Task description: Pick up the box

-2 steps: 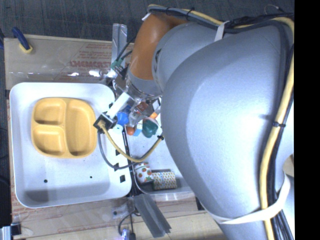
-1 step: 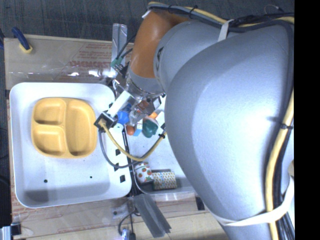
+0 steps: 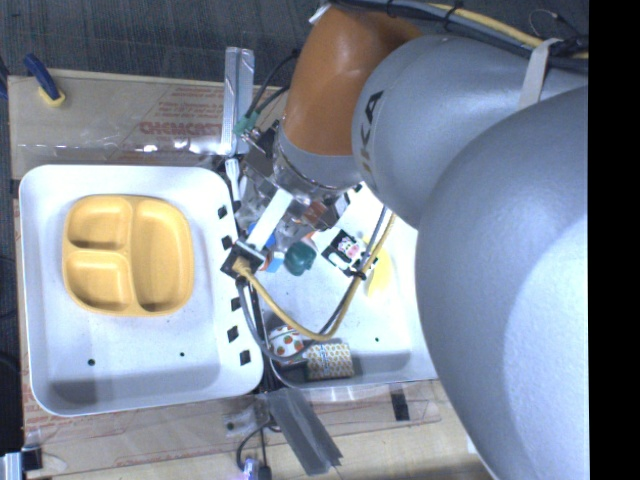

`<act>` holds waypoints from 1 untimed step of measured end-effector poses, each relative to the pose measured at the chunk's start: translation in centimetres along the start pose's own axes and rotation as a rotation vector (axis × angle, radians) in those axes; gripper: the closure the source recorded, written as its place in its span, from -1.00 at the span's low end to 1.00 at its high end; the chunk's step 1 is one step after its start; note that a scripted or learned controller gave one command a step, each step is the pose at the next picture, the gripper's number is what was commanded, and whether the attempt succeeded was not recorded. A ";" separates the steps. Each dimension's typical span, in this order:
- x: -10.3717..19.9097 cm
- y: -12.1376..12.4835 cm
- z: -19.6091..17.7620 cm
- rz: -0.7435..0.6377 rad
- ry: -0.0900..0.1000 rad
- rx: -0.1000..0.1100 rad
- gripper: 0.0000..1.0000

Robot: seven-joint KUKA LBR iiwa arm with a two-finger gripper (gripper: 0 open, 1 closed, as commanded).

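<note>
We see the box [image 3: 347,249] as a small white carton with black print and a pink spot. It lies tilted on the floor of the right bin [image 3: 392,320], toward the bin's middle, its far edge hidden under the arm.

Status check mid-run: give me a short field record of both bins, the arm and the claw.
left bin: holds a yellow divided tray
right bin: largely covered by the arm; teal object, small printed box and patterned item visible
arm: reaches in over the right bin
claw: low over right bin, beside the teal object
box status: not visibly held
</note>
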State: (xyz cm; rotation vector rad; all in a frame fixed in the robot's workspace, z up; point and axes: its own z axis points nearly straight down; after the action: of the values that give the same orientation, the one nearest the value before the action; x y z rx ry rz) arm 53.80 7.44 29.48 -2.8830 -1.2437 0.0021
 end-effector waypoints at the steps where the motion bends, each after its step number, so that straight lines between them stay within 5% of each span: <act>1: 0.7 -2.3 1.1 0.608 0.001 -0.002 1.00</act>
State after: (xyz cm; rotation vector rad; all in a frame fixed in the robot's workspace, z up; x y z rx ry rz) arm 52.58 9.49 28.37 -3.1254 -0.3242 0.0000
